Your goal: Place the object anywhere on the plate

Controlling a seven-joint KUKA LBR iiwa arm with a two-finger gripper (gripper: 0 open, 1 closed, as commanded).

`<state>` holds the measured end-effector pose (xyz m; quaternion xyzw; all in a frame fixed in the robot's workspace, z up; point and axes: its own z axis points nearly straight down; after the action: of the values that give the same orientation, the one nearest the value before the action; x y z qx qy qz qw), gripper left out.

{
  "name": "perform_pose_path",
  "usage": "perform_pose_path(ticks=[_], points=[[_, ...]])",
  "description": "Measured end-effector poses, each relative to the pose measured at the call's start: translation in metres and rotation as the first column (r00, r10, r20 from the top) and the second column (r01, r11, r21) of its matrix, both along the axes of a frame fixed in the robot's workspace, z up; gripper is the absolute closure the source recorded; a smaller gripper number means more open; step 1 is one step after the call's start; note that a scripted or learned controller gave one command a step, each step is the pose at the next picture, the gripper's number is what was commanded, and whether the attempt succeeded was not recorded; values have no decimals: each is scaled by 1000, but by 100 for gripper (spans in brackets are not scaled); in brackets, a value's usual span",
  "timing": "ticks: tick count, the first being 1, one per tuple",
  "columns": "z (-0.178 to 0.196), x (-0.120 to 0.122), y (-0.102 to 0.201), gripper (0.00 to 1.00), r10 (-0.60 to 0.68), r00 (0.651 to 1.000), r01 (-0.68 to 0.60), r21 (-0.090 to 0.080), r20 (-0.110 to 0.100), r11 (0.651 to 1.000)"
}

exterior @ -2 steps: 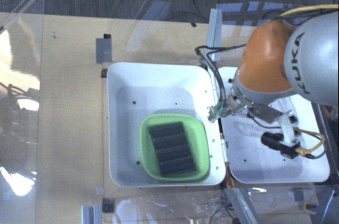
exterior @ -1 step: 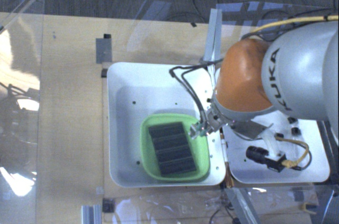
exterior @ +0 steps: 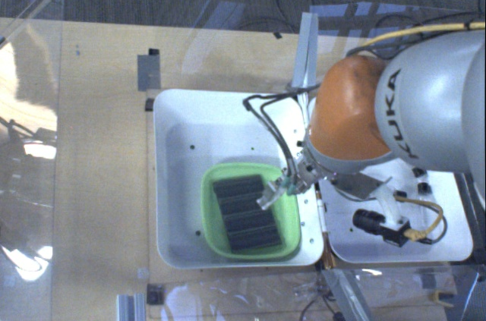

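- We see the pincer [exterior: 275,193] low over the right part of the green plate [exterior: 208,209], at the upper right corner of the dark ribbed block [exterior: 244,215].
- We cannot tell whether the pincer is released or clenched (it is small and pale against the plate), nor whether it touches the block.
- The block, the task's thing, lies flat on the plate. Its long side runs from upper left to lower right in the view, and green rim shows all round it.
- The plate sits in the lower right corner of the left bin [exterior: 176,160]. Its right rim is just beside the wall that the two bins share, and its lower rim is near the bin's lower wall.
- For open room, we find bare white floor in the left bin to the left of the plate and above it, up to the bin's far wall.
- The arm [exterior: 437,103] reaches in from the right, above the right bin [exterior: 449,240]. Its orange band [exterior: 345,114] hangs over the shared wall, and the wrist slants down and leftward to the plate.
- The arm's bulk covers much of the right bin (only its lower part shows).
- Around both bins lies the pale wooden surface [exterior: 91,160], broad on the left side.
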<state>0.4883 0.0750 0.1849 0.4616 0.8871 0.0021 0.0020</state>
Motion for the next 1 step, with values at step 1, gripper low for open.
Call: perform_pose_path(ticks=[1], points=[[0, 19, -26, 0, -8, 1000, 8, 0, 2, 1000]])
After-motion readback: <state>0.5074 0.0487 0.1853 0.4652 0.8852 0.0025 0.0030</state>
